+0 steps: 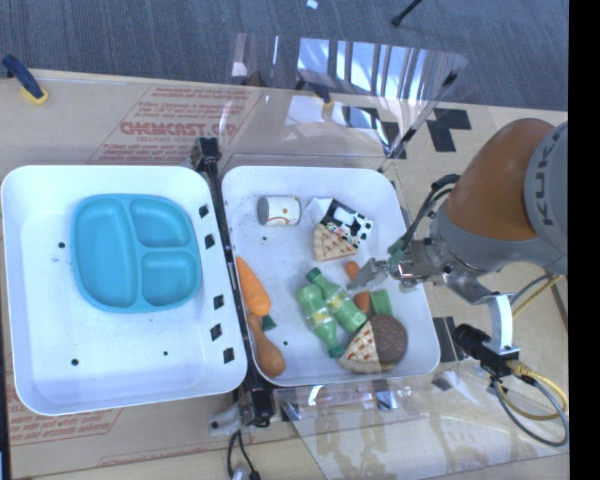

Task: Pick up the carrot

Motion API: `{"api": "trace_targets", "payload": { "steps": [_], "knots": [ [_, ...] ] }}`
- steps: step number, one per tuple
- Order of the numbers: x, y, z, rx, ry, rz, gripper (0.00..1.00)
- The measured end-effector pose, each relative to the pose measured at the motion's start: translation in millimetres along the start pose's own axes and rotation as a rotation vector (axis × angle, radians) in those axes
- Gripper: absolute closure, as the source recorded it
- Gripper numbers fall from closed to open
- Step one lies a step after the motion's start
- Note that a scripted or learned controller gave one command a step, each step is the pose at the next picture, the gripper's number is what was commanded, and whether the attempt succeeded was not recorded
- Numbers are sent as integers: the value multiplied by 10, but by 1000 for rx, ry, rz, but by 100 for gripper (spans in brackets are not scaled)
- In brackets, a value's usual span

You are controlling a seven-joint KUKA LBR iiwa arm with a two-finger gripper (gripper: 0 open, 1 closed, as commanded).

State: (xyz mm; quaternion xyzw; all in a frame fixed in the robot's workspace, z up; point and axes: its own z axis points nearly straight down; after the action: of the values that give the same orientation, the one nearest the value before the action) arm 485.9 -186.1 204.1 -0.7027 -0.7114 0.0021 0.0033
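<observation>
The worktop [100,133] carries two shallow white bins side by side. The left bin [40,368] holds a blue divided plate [135,251]. The arm [500,203] comes in from the right over the right bin [290,183], and its fingers [365,278] hang low above the bin's right half, near a small orange piece [352,267]; how far apart they stand cannot be told, and nothing is seen between them. The carrot [253,286] lies along the right bin's left wall, well to the left of the fingers and untouched, with a brown roll-shaped item [267,352] just below it. Between carrot and fingers sits a green bundle [327,308]. Further pieces are a dark round patty [388,338] beside a waffle wedge [360,348], another wedge [330,242], a black-and-white item [347,222], and a small white cylinder [278,210].
</observation>
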Motion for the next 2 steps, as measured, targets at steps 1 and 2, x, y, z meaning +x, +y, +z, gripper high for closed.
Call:
{"api": "trace_targets", "payload": {
  "steps": [1,2],
  "knots": [
    [-77,638,-1567,-12,-7,15,0],
    [478,-108,-963,6,1,108,0]
  ]
}}
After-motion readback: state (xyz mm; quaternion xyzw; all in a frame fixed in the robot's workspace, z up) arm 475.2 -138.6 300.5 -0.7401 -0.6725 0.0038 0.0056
